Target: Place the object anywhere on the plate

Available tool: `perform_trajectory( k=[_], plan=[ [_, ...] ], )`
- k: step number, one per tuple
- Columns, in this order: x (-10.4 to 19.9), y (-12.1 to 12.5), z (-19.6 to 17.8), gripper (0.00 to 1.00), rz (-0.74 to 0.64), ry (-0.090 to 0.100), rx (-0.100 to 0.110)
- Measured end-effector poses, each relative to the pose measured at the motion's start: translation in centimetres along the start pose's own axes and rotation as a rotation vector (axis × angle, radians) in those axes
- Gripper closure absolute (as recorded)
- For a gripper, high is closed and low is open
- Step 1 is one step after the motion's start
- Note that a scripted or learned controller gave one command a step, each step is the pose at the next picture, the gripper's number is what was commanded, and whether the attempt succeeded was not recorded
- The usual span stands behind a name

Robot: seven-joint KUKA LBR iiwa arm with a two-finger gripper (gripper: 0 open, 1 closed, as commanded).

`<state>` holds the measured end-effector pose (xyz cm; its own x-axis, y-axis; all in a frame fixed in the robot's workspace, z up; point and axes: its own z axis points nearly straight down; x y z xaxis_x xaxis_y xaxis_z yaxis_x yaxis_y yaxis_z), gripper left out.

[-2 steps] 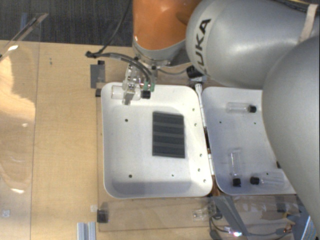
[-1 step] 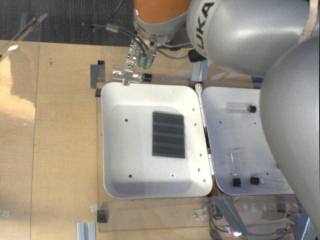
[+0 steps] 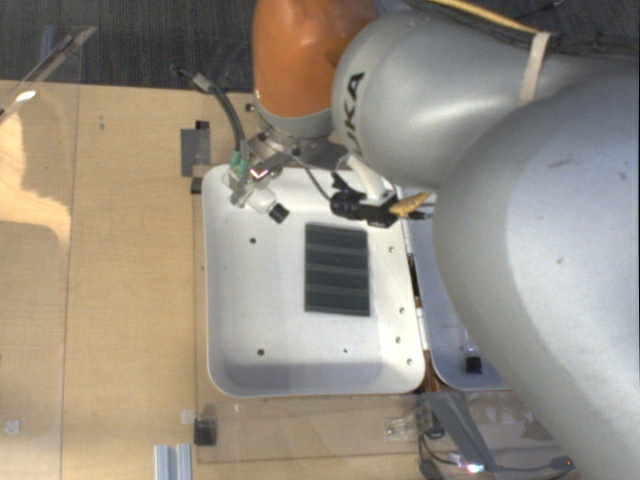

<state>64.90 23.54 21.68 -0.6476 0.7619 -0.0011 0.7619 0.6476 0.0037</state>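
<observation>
The gripper sits low over the far left corner of the left bin, tucked right under the orange band of the arm. From where I stand I cannot tell whether it is open or closed, and I can see nothing clearly held in it; the small metal and black parts at its tip are crowded together with a bit of green wiring and hang just above the bin's white floor, near the rim.

The arm comes in from the right, big and grey, its bulk covering most of the right bin and the upper right of the scene. The wrist is bent downward, with a black cable looping off to its left and a yellowish cable running across its top.

In the left bin lies a dark grey ribbed rectangular object, flat on the floor a little right of centre, well apart from the gripper. I can't make out a plate anywhere.

The bins rest on a pale wooden bench, with a clear sheet over its left part catching some glare. Beyond the bench the floor is dark and carpet-like
</observation>
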Motion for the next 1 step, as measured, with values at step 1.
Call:
perform_trajectory(
  k=[1],
  plan=[
    [-2.65,0.24,-3.86,1.00,-0.145,-0.002,-0.004]
  ],
)
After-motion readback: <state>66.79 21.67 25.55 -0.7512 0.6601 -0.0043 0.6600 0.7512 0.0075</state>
